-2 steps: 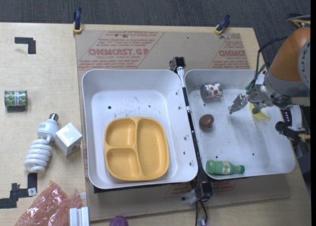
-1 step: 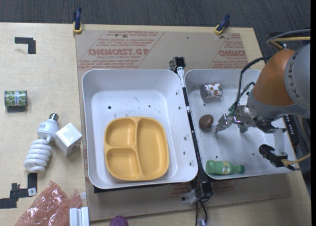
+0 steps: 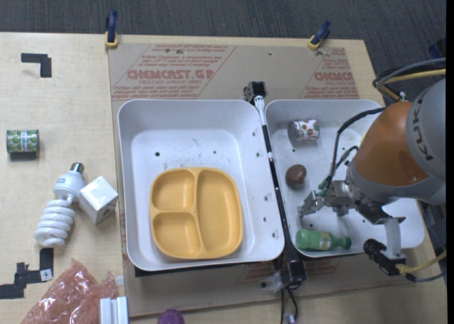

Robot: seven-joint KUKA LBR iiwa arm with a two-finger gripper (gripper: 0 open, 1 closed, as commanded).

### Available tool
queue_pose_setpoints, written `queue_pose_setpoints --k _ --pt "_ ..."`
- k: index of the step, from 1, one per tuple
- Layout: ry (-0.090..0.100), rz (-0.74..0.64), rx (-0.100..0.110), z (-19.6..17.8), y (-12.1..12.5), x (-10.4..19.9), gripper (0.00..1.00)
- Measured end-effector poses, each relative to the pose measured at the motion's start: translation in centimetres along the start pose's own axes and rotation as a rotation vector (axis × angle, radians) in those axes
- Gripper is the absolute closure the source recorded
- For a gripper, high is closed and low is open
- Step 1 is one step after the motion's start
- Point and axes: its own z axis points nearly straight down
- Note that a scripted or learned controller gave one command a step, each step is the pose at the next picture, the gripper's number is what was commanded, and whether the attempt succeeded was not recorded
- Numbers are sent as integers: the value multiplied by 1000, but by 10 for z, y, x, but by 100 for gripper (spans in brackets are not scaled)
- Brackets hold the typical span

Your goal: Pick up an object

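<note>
Fingers of the gripper (image 3: 310, 205): state cannot be told; green bottle (image 3: 323, 240) lies just below, long axis crosswise.

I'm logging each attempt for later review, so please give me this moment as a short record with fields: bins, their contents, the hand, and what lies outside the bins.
left bin: holds a yellow divided plate
right bin: holds a small can, a brown round object and a green bottle lying on its side
hand: low in the right bin, between the brown round object and the green bottle
bench left of bins: spiral light bulb, white cube, green can
</note>
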Motion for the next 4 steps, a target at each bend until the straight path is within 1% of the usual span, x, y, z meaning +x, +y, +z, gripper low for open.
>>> queue_pose_setpoints --k 1,2,3,4 --pt "-1 2 -3 -10 1 -1 100" --pt "-1 -4 -2 -100 35 44 100" --pt "-1 -4 -2 -100 35 44 0" --pt "0 0 0 -7 28 -2 0"
